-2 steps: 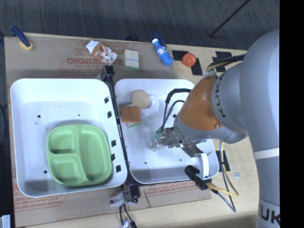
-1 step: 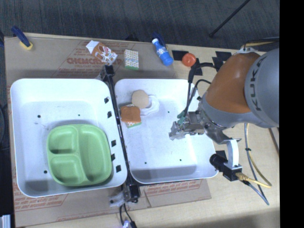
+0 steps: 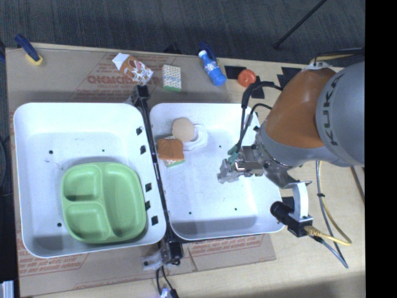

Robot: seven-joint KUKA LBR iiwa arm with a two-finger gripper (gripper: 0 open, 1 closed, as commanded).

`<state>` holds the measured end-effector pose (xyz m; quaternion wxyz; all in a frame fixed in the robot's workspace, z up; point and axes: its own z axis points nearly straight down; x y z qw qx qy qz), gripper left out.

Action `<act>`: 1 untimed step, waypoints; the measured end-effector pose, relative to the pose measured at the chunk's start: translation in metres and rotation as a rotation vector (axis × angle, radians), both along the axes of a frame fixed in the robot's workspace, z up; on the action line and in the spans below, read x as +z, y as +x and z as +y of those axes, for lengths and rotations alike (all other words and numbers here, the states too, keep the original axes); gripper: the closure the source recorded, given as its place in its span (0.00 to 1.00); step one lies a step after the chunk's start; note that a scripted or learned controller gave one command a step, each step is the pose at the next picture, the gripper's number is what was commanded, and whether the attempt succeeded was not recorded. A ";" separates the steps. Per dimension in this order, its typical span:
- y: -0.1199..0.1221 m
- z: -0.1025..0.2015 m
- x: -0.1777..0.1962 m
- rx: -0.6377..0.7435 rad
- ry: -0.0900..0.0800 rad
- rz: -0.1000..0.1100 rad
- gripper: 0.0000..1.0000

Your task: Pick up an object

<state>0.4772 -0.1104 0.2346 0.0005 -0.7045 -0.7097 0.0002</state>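
Note:
In the right bin (image 3: 211,225), near its left wall, a toy burger (image 3: 170,151) lies beside a round tan bun-like piece (image 3: 183,129) resting on something white (image 3: 197,139). My gripper (image 3: 228,171) hangs over the middle right of this bin, well to the right of the burger and apart from it. Its tip is small and partly hidden under the wrist, and nothing shows between the fingers.
The left bin (image 3: 37,123) holds a green divided plate (image 3: 102,202). Behind the bins lie a snack packet (image 3: 132,70), a small box (image 3: 172,77), a blue bottle (image 3: 213,68) and an orange ball (image 3: 247,77). The arm's orange band (image 3: 298,113) overhangs the right bin's right edge.

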 end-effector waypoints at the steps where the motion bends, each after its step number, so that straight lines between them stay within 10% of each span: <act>1: -0.001 -0.009 0.000 -0.003 -0.001 0.000 1.00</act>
